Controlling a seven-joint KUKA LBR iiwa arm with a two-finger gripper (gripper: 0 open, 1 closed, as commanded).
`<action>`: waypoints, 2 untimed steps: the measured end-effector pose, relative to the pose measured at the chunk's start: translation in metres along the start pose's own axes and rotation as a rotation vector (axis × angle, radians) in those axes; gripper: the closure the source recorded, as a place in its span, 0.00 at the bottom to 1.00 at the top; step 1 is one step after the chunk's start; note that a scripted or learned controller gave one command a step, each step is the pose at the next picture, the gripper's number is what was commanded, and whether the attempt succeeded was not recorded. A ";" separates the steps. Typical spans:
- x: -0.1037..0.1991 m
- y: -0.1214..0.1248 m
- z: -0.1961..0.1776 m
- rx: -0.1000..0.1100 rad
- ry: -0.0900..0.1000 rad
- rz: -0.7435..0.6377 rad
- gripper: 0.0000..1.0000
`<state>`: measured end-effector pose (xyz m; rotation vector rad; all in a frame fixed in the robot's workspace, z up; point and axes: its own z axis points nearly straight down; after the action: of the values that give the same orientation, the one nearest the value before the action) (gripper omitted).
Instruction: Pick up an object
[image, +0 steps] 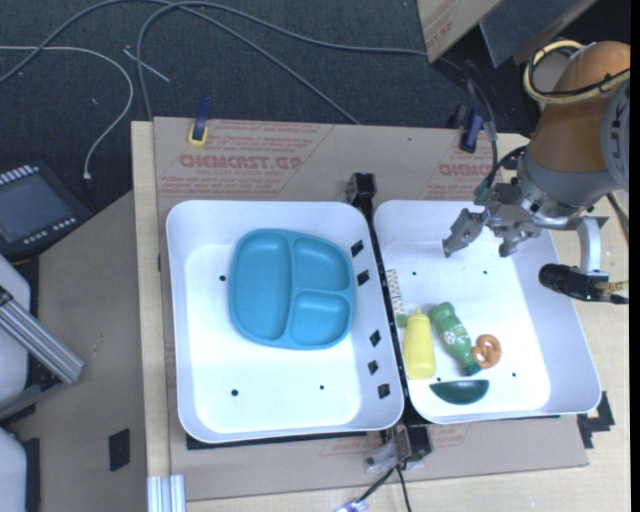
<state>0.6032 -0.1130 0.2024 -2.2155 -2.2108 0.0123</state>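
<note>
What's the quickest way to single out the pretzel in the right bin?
Go to the right bin and down to the cluster near its front edge. The pretzel lies at the right end of that cluster, just right of the green bottle. It is the only small, orange-brown, looped piece there.

Blue divided plate (291, 289) in left bin (190, 330) — cables (100, 60) behind bench.

The arm (575, 110) reaches in from the right, claw (487, 238) spread open, holding nothing.
</note>
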 end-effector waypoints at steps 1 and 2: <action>0.000 0.003 -0.007 -0.013 -0.002 -0.002 0.00; -0.004 -0.007 0.046 -0.007 -0.001 -0.001 0.00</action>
<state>0.5959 -0.1167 0.1567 -2.2181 -2.2160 0.0056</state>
